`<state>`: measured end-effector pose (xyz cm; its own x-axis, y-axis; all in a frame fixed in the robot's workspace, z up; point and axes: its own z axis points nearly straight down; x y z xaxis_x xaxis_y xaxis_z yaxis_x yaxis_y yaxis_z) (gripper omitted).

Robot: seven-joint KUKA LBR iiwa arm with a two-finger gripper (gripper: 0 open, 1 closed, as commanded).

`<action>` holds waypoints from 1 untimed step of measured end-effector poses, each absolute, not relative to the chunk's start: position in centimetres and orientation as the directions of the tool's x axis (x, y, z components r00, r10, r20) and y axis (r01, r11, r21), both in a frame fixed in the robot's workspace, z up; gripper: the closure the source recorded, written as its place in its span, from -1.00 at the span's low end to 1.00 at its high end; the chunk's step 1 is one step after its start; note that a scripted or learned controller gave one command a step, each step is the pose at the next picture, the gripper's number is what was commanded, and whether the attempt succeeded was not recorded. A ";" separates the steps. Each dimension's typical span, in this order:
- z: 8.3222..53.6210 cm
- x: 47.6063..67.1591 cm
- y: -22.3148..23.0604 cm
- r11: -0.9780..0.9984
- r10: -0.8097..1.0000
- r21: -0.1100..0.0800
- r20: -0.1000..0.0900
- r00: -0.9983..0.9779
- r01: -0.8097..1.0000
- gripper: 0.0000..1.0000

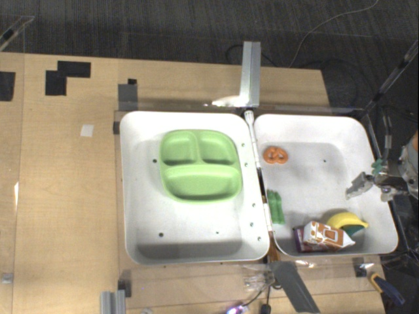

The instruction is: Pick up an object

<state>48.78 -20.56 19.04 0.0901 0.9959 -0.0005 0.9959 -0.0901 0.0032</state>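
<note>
Basically wood bench [59, 195] w/ two white bins [141, 175], prob dark carpet [131, 18] behind.

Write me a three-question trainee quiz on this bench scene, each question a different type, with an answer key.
1. True or false: the green divided plate lies in the left bin.
2. Multiple choice: which thing lies nearest the banana in the right bin?
A. the orange pretzel-shaped toy
B. the small carton
C. the green block
3. Fill in: the gripper hangs over the ____ bin.

Key
1. True.
2. B; the carton lies right beside the banana at the near right corner, while the pretzel toy and green block lie towards the divider between the bins.
3. Right.
</note>
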 end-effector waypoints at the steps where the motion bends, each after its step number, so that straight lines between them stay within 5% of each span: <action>1: 19.0 48.8 -20.6 -0.090 0.996 0.003 -0.001 0.090 0.996 -1.00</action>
<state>48.78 -20.56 19.04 0.0901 0.9959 -0.0005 0.9959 -0.0901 0.0032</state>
